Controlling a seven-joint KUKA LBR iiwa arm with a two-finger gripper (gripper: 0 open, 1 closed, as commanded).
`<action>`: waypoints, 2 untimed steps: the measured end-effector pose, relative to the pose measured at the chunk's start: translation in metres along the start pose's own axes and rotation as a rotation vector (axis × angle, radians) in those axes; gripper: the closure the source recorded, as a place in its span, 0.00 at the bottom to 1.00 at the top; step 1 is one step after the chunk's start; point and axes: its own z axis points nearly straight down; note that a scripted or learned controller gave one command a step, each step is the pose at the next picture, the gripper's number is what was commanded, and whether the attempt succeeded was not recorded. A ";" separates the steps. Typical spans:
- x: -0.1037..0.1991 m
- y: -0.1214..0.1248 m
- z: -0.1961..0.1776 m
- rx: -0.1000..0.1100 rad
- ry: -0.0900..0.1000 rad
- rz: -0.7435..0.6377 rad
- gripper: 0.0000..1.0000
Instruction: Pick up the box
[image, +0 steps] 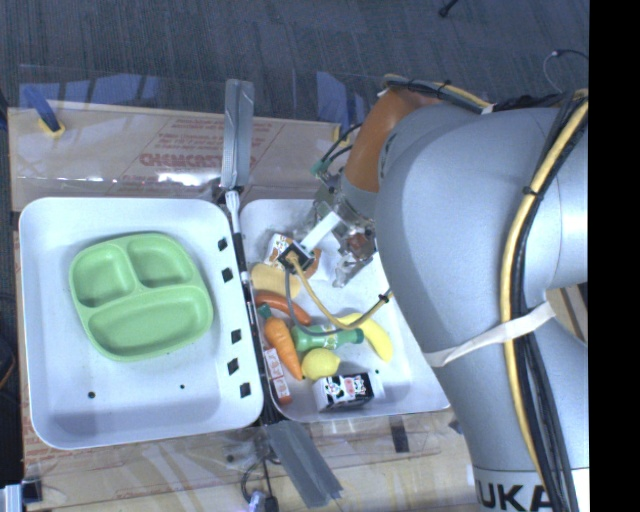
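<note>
A small black-and-white box (347, 390) lies at the near end of the right bin (425, 390), just below a yellow lemon (320, 363). My gripper (352, 256) hangs over the far part of that same bin, well beyond the box and apart from it. The large grey arm covers the bin's right side. I see nothing held in the gripper.
Between gripper and box lie a carrot (284, 345), a banana (374, 338), a green-stemmed toy (335, 338) and a pale yellow piece (268, 279). A thin orange packet (277, 365) rests along the divider. The left bin (60, 400) holds a green divided plate (140, 295).
</note>
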 end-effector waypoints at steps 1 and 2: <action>0.001 -0.002 -0.009 0.004 -0.002 -0.009 1.00; 0.015 -0.038 -0.087 0.001 -0.001 -0.098 1.00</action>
